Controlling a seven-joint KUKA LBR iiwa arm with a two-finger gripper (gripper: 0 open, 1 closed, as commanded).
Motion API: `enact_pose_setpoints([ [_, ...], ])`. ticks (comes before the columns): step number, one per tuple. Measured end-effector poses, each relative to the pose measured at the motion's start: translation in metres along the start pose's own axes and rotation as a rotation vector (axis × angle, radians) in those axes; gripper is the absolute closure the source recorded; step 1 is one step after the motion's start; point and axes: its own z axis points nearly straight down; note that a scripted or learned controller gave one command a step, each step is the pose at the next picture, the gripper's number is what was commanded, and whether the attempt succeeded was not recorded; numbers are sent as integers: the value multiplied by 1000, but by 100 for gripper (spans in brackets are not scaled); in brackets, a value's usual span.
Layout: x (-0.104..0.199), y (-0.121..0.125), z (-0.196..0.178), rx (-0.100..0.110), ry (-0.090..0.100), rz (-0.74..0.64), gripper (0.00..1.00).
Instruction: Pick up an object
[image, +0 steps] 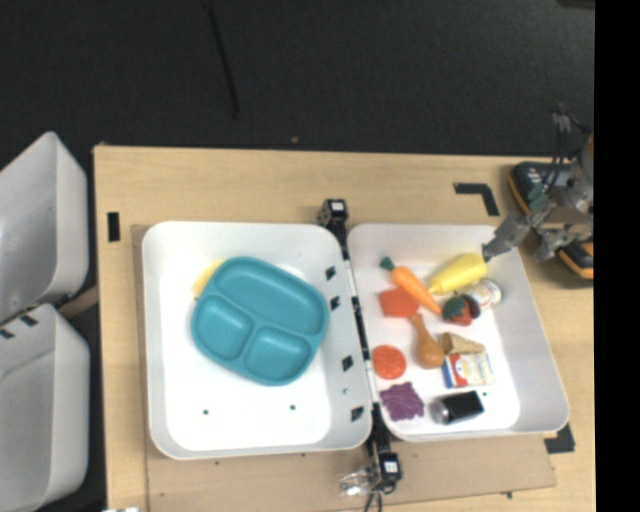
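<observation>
yellow item (207, 275) mostly hidden under teal tray (261, 320), arm (560, 205) cut off at right edge

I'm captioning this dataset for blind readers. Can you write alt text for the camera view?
A gripper hangs at the right bin's far corner, beside a yellow bottle lying among small toy foods, including a carrot. The left bin holds a teal divided tray.

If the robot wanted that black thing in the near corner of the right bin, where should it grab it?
Probably across the middle of the black object, coming straight down from above. It lies flat and elongated, running left to right, so its narrow width suits two fingers. The purple piece sits close on its left, so the fingers should close front to back.
</observation>
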Motion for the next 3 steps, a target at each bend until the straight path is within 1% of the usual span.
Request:
enact_pose_setpoints([
  [1,-5,-6,48,5,0,1,0],
  [2,-9,-10,94,5,0,2,0],
  [3,-13,-6,158,5,0,3,0],
])
